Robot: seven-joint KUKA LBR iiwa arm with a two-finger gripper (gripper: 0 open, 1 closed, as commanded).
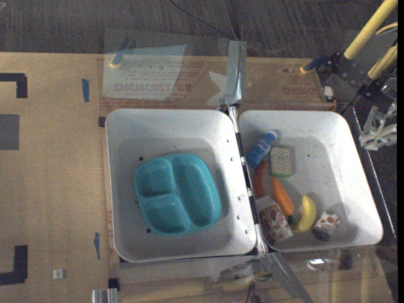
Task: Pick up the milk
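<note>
Looked down from above the bench [50, 188] at a slant, from a fair height. Took in both white bins whole, the left bin [120, 131] and the right bin [353, 169], with floor [95, 5] beyond the bench's far edge.

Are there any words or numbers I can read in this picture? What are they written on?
Clear sheet behind the left bin: one line of big pale letters, mirrored and too blurred to read.
Milk carton in the right bin: printed pattern, no readable words.
Small cup: printed pattern, too small to read.
Blue bottle: no label that I can read.
No numbers to read anywhere.
</note>
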